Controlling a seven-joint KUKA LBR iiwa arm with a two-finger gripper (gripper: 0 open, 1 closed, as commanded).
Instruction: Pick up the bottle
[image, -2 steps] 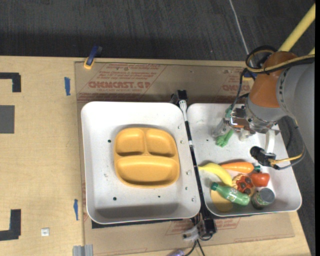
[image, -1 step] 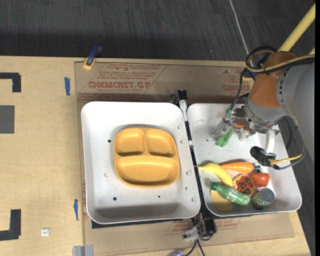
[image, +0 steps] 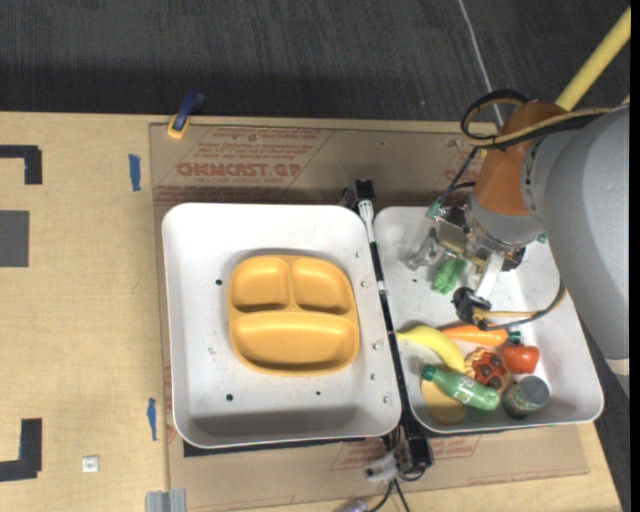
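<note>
Since the bottle (image: 462, 390) lies on its side at the near end of the right bin (image: 405, 297), the gripper (image: 455, 268) has to go to it first, because it hangs over the far end of that bin, well apart from the bottle. It is too small and too hidden to tell if the gripper is open or closed. A small green bit shows just beside it, and it is not clear what that bit is. The bottle is green, its cap points left, and it rests against a banana (image: 435, 342). A can (image: 528, 394) sits just to its right, and a red toy (image: 520, 357) lies just beyond it. To do this well, the gripper should come toward the near side, stop right above the middle of the bottle, and turn so it closes across the thin way, not along the length. It should go down slowly so it does not bump the banana or the can. A round bottle may roll away, so a grip in the middle is best.
</note>
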